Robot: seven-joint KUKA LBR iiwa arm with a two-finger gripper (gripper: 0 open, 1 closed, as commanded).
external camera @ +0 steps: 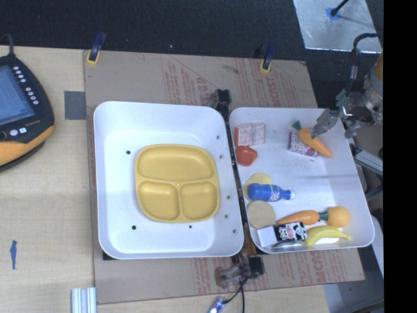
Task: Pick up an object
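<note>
My gripper (335, 130) hangs at the far right corner of the right bin (339, 175), open, with nothing between its fingers. Its left finger (321, 124) points down at an orange carrot (315, 143), which lies partly on a small pink and white packet (299, 145). Other items in the bin are a second packet (250, 134), a red piece (246, 154), a blue bottle (266, 192), a tan disc (260, 214), another carrot (298, 218), an orange (339, 215), a banana (326, 237) and a black and white carton (290, 232).
The left bin (117, 175) holds a yellow divided plate (177, 181). A teach pendant (19, 109) lies on the bench at the far left. Two clamps (95, 47) (266, 57) pin the cardboard sheet at the back.
</note>
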